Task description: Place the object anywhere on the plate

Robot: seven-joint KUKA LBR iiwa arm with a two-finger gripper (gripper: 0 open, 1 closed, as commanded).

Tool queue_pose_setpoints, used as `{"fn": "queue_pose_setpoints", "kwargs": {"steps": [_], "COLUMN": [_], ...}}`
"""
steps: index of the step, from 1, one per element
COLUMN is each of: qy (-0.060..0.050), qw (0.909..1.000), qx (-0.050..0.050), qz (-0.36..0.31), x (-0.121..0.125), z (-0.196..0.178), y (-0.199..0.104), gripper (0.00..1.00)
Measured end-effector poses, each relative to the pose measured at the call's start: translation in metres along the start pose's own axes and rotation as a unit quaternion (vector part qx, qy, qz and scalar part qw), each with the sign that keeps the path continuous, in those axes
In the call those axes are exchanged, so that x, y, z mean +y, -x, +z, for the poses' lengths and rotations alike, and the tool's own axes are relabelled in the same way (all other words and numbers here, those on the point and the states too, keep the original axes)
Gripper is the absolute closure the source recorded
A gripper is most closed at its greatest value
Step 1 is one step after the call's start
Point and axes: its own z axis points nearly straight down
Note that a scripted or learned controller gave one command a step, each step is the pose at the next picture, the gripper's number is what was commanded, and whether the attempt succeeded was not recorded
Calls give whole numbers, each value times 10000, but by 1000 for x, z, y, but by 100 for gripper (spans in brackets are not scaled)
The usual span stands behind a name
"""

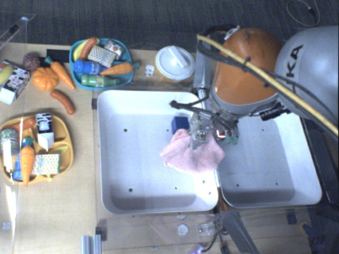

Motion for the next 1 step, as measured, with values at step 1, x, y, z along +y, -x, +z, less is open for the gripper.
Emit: {"fn": "queue_pose_setpoints", "kwargs": {"steps": [1], "qy": [0], "qw": [10000], "qx": [-3], "qz": [2], "x": [0], "z": [0], "y": [0], "gripper": [0]}}
